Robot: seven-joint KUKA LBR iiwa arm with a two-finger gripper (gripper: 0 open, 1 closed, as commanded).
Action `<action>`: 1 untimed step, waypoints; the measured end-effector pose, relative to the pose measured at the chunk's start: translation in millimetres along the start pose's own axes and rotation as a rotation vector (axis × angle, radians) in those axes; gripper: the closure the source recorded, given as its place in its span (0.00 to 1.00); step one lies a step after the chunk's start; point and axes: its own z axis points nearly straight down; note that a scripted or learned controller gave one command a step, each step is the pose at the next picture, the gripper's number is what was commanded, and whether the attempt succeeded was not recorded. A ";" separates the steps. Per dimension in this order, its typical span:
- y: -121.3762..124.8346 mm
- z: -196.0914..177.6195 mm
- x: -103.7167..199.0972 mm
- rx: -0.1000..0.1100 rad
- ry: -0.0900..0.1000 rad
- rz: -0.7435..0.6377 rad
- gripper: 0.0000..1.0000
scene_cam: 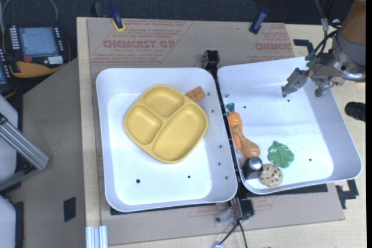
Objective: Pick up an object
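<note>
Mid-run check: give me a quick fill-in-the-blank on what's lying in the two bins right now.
1. The yellow divided plate lies in the ____ bin.
2. The carrot lies along the right bin's ____ wall.
3. The cookie sits just below the ____ leaf.
4. The gripper hangs over the ____ bin, with nothing between its fingers.

Missing words: left; left; green; right

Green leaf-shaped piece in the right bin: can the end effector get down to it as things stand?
Probably yes. The green leaf-shaped piece lies flat, open from above, and the end effector hovers over the same right bin; the cookie sits close beside it.
</note>
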 end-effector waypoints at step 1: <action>2.3 -7.7 0.5 -0.014 -0.002 -0.003 0.00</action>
